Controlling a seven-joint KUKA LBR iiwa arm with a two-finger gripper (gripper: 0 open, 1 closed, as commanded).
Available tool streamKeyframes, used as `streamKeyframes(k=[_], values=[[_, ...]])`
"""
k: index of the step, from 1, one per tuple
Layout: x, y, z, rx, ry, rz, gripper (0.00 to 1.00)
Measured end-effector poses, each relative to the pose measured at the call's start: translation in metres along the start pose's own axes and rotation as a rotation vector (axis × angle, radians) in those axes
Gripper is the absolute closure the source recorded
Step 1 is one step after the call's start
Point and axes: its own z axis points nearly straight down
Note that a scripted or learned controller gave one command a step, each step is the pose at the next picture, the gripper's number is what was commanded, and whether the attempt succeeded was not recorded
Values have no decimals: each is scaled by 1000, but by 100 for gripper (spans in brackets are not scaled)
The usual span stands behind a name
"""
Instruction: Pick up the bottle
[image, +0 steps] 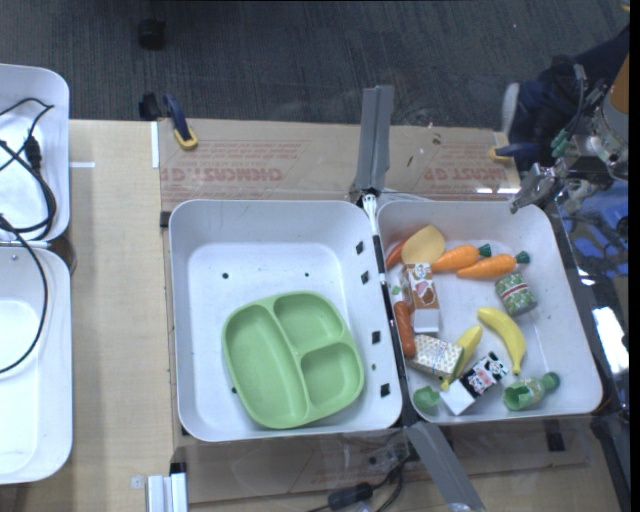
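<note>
A small green bottle (530, 392) lies on its side in the front right corner of the right bin (572, 300). It rests just right of a cow-patterned carton (482, 375) and below a yellow banana (503, 335). My gripper (543, 190) hangs above the bin's far right corner, well away from the bottle and higher up in the view. Nothing shows between it and the bin floor.
The right bin also holds two carrots (475, 262), a green-and-white can (516, 293), small food boxes (422, 295), a sausage (404, 328) and a green piece (426, 399). A green divided plate (292, 358) lies in the left bin (200, 300).
</note>
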Motion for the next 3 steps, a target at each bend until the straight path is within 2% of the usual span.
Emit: streamKeyframes(k=[1, 2, 3], values=[[10, -42, -40, 0, -1, -68, 0], [97, -74, 57, 3, 0, 47, 0], [202, -87, 66, 3, -1, 96, 0]])
